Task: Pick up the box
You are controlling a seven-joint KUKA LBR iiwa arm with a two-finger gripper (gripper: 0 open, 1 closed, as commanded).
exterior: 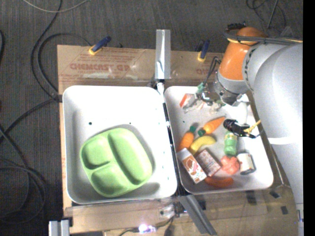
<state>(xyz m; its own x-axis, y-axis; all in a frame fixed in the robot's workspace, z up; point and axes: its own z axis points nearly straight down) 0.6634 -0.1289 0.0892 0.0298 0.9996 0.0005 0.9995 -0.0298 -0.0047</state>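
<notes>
- Over on the left, the left bin (74, 132) carries a green divided plate (116, 161) and none of the task's things.
- Moving right, the right bin (268, 178) holds a crowd of toy food; the box (192, 165), a small red and white carton, lies flat near the front left of it, just beside a brown packet (208, 162).
- By the look of it, the box's long axis runs on a diagonal, from upper left toward lower right, with one short end near the bin's left wall and the other toward the front rim.
- Just above it lie a banana (203, 142) and a carrot (213, 125).
- Toward the back of that bin, the gripper (201, 98) hangs low, well apart from the box, and something small and red sits at its tip; whether its fingers are open or closed I cannot tell.
- As a judgement, the pick is not yet done: the box lies in the bin untouched, and the reach, the grip and the lift are all left.
</notes>
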